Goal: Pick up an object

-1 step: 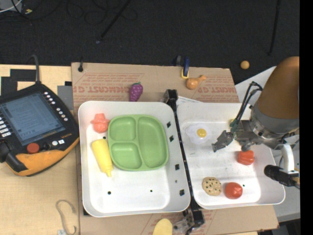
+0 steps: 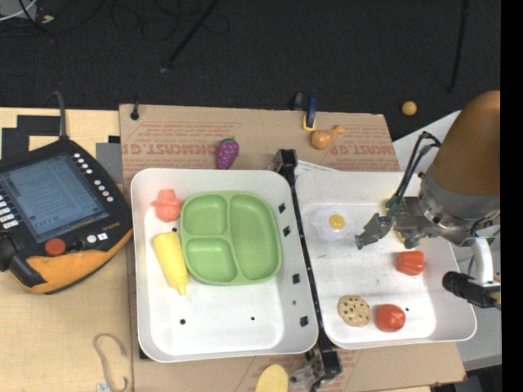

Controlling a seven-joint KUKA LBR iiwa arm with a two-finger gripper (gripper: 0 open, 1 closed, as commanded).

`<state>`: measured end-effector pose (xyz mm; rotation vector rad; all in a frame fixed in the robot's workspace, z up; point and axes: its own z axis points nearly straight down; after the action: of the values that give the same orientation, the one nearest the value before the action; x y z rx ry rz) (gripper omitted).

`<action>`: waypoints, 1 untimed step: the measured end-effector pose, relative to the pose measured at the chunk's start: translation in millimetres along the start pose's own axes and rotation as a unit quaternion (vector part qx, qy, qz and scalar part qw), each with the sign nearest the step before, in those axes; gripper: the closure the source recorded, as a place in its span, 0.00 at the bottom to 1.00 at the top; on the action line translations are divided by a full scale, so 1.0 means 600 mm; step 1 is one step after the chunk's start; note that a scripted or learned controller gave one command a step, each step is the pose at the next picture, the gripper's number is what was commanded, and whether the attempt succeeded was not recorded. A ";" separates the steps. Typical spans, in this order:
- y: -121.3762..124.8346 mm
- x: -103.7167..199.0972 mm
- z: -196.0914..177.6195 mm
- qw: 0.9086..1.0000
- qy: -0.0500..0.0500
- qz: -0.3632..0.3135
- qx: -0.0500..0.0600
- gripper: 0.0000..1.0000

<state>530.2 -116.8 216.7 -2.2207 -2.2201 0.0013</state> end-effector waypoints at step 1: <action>0.001 0.016 0.102 1.000 0.001 -0.001 0.003 0.00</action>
<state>530.6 -107.1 155.4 -2.2141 -2.2186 0.0061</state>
